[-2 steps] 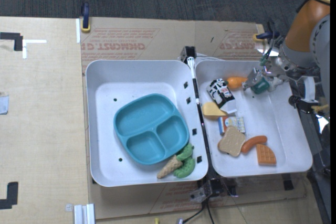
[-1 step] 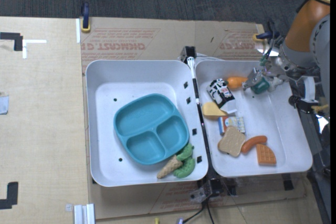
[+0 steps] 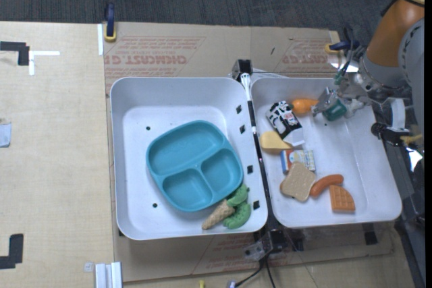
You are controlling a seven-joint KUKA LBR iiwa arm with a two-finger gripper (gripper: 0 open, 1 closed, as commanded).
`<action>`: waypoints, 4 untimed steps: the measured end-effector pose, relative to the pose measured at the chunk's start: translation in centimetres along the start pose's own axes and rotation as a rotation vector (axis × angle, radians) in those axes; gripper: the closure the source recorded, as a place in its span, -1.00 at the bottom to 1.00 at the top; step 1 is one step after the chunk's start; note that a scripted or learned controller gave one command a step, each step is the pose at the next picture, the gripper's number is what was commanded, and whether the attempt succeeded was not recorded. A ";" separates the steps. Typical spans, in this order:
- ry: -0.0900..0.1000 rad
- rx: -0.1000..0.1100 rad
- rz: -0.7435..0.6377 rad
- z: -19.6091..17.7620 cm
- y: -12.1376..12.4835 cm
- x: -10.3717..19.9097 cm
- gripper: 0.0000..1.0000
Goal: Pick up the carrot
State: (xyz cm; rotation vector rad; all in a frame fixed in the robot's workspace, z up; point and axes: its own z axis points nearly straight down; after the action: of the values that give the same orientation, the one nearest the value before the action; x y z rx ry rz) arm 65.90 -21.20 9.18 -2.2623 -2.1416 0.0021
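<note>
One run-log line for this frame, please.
target: small orange carrot, right white bin | gripper: beside carrot, nothing visibly held | status: not picked

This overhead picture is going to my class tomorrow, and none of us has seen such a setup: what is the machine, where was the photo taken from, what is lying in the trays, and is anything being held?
One camera looks down at a slant. The grey arm with an orange band is a robot reaching in from the right. Its gripper hangs beside the orange carrot in the right bin, among toy foods. The left bin holds a blue plate. Nothing visibly held.
</note>
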 end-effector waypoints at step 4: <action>-0.015 -0.025 0.447 0.1 -0.6 11.4 -1.00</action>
State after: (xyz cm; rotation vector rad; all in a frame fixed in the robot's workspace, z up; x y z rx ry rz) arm 65.96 -9.74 9.33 -2.7060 -1.6010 0.0015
